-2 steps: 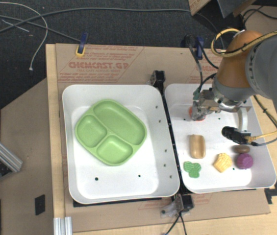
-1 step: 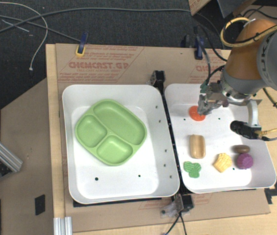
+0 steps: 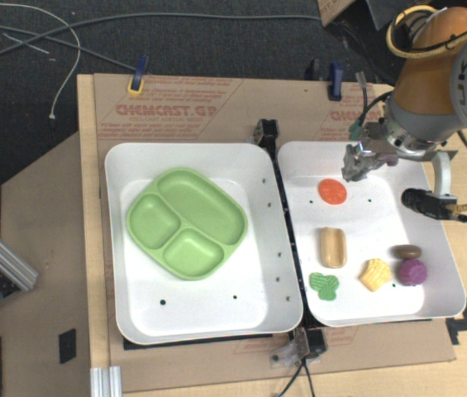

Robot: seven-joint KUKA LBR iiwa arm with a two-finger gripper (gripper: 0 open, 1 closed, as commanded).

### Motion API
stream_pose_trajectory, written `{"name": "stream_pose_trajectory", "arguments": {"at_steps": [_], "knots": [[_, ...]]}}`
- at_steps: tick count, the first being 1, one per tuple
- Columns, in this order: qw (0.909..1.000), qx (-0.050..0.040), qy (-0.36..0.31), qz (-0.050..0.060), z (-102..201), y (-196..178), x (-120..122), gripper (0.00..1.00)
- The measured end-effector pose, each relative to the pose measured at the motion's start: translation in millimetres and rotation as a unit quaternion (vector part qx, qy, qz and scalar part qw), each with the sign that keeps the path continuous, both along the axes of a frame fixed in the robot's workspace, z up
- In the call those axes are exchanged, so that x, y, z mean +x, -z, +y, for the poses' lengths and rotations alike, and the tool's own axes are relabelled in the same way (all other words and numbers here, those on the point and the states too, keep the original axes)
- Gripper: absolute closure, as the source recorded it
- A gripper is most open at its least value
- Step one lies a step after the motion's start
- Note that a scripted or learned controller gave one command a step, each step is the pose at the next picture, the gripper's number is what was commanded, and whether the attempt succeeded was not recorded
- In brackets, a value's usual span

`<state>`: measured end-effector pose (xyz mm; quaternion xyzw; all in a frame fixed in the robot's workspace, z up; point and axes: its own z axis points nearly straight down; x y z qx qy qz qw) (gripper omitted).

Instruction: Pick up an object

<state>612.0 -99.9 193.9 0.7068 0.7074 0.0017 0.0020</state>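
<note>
— Item one: orange round piece point(image 3: 332, 192), upper part of the right bin point(image 3: 440, 304), no long axis to speak of.

— And the gripper point(image 3: 355, 169)?

— Just up and to the right of it, very near, hanging over the bin. Open or closed, I cannot tell from here.

— Other stock?

— Tan bread roll point(image 3: 332, 247), long axis running up-down; green piece point(image 3: 325, 284), yellow corn point(image 3: 374, 274), purple fruit point(image 3: 411, 272) further down. Green divided plate point(image 3: 187, 222) in the left bin point(image 3: 134, 321).

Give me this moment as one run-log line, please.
gripper: above right bin, beside orange piece | held: nothing seen | green tray: left bin
</note>
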Motion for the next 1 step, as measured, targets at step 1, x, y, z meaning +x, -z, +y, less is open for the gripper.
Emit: {"name": "stream_pose_trajectory", "arguments": {"at_steps": [1], "knots": [[1.0, -0.0002, 0.0, -0.001, 0.0, -54.4, 1.4, 1.0]]}}
